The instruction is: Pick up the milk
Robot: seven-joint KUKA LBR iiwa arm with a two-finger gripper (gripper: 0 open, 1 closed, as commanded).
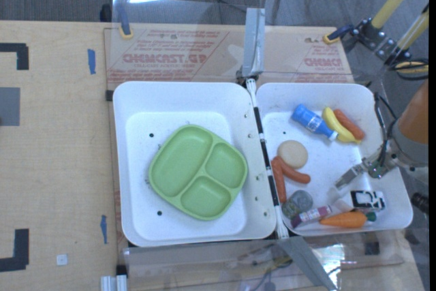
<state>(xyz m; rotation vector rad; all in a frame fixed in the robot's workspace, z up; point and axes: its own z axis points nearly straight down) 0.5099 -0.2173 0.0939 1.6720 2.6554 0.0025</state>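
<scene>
Spotted the gripper [357,175] low over the right bin [320,88], at about 4 o'clock within it, on the end of the arm [417,120] that came in from 3 o'clock. Open or closed, couldn't tell from that slant, and saw nothing clearly held in it.

Found the milk [368,200], a small black-and-white carton, just beside the gripper at its 5 o'clock, down on the bin floor near the 3 o'clock wall. Couldn't tell whether the two touched.

Caught an orange carrot [344,219] at 7 o'clock from the milk, close by, along the bin's 6 o'clock rim. Picked out a purple-and-white tube [312,216] at 9 o'clock from the carrot and a grey lump [298,203] just past it.

Noted a red sausage [294,174] and a beige round piece [294,153] out at 9 o'clock from the gripper.

Spotted a blue bottle [313,120] up toward 11 o'clock, with a banana [338,126] alongside.

Saw the left bin [129,146] well off at 9 o'clock, with a green divided plate [197,172] lying in it.
</scene>
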